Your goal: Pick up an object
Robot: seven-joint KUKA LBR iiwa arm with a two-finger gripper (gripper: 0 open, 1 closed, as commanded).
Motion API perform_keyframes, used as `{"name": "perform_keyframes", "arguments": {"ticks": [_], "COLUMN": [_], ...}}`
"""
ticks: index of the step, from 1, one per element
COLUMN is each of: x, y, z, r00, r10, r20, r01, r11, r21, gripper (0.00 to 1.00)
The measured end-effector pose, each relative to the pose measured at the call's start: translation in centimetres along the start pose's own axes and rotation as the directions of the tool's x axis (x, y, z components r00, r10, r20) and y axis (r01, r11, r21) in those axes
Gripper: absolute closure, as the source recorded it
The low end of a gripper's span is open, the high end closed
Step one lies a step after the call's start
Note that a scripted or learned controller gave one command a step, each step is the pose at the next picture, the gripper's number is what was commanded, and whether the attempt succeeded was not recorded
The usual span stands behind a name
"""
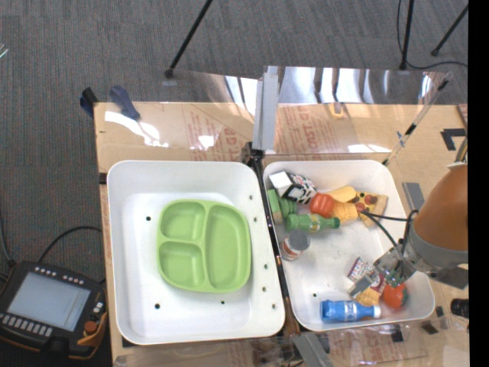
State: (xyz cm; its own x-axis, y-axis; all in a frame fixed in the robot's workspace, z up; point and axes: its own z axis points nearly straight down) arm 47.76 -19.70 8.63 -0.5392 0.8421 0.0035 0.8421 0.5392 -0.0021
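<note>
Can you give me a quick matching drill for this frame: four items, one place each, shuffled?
Items:
1. green divided plate
2. blue bottle
3. green bottle
4. small can

Places:
A. right bin, near front edge
B. left bin, middle
C. right bin, near the divider, just in front of the green bottle
D. right bin, lying among the toys at the back

Pairs: 1-B, 2-A, 3-D, 4-C

A glossy green plastic divided plate (pixel 205 245) sits in a smooth white plastic bin (pixel 122 205); matt brown cardboard (pixel 176 128) lines the bench's far edge, under a clear glossy screen (pixel 344 86).
</note>
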Motion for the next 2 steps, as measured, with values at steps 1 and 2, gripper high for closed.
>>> {"name": "perform_keyframes", "arguments": {"ticks": [1,2], "x": [-2.5,1.8], "y": [10.7,18.7], "z": [-0.1,0.0], "r00": [0.881,0.761], "r10": [0.472,0.649], "r20": [0.001,0.002], "r01": [-0.472,-0.649], "r11": [0.881,0.761], "r21": [0.000,0.001], "gripper": [0.00,0.00]}}
